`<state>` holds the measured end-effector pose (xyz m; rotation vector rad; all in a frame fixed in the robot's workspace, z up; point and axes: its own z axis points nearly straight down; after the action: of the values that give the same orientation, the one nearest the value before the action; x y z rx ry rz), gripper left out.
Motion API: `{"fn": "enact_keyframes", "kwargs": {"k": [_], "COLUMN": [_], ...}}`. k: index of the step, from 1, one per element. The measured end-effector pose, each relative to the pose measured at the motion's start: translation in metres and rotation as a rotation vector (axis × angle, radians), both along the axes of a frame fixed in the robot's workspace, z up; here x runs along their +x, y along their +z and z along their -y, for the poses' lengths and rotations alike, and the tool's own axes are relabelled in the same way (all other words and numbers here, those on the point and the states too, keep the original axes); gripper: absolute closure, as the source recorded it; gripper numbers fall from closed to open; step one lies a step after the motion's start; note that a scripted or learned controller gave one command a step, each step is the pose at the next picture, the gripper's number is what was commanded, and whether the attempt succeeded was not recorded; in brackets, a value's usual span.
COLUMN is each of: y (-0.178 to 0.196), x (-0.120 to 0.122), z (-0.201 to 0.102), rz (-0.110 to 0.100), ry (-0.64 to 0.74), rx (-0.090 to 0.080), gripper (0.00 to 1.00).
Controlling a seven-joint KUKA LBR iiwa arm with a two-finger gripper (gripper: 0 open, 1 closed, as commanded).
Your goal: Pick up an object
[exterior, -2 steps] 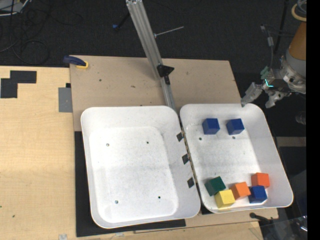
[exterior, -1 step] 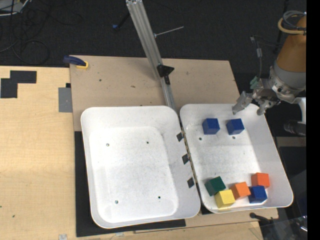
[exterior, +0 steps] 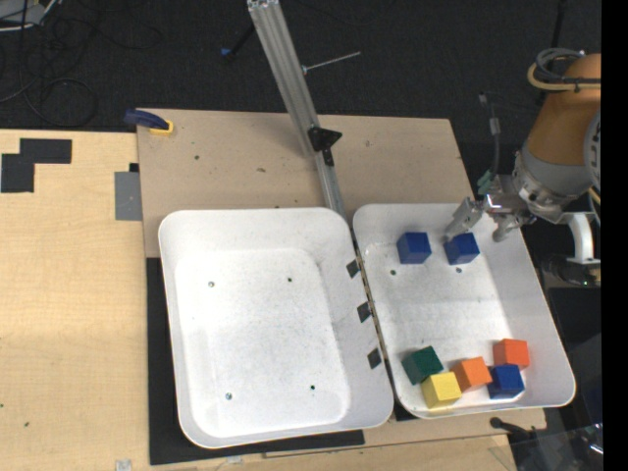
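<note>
The fingers [exterior: 478,220] hang spread just above a blue cube [exterior: 461,249], pinching nothing. Closing off-centre could nudge it toward its neighbouring blue cube [exterior: 413,247] instead.

We see even, fairly bright overhead light on the two white bins [exterior: 257,322], which read nearly blown out, their rims the palest part. Around the bins the wooden surface [exterior: 69,292] is warm and evenly lit, while the floor [exterior: 147,37] beyond the surface falls off into near black. Shadows are soft and short; we see a thin dark one under the bins' near edges. The picture is slightly soft and grainy throughout.
</note>
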<state>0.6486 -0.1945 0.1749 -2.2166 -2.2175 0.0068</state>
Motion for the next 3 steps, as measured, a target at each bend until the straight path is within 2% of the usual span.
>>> {"fn": "enact_keyframes", "kwargs": {"k": [1, 2, 3], "y": [-0.058, -0.044, 0.017], "x": [0.005, 0.007, 0.005], "z": [0.006, 0.006, 0.0], "rz": [-0.001, 0.004, 0.012], "ry": [0.0, 0.001, 0.002], "rx": [0.0, -0.001, -0.002], "gripper": [0.0, 1.0, 1.0]}}
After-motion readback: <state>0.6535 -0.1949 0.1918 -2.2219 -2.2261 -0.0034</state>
